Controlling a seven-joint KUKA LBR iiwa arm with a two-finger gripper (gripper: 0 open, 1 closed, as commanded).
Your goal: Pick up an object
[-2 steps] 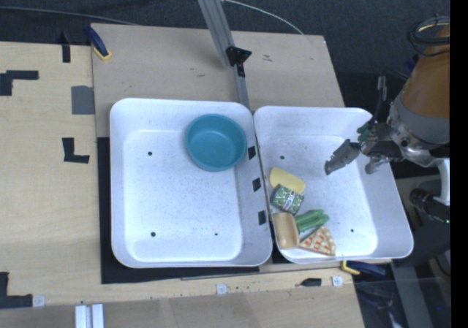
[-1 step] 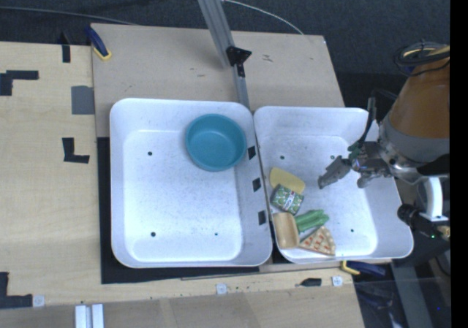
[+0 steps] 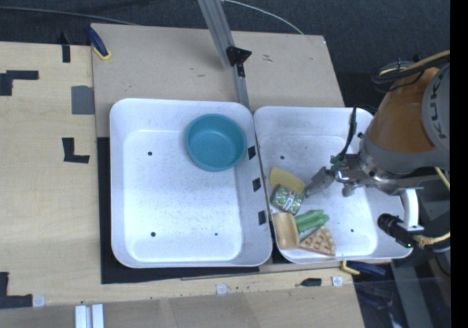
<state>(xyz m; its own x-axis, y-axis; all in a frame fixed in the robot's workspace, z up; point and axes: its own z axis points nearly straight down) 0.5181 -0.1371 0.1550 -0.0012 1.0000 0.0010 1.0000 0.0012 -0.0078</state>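
I am seeing the arm point(image 3: 409, 126) being cut off by the right edge of the view, so its upper links are lying out of my sight. The gripper point(image 3: 316, 185) is showing as a dark blur, too small for me to be reading how it is set. The small can point(image 3: 287, 200) is carrying a label too blurred to read, and the yellow piece point(image 3: 287, 179) beside it is staying unidentifiable.
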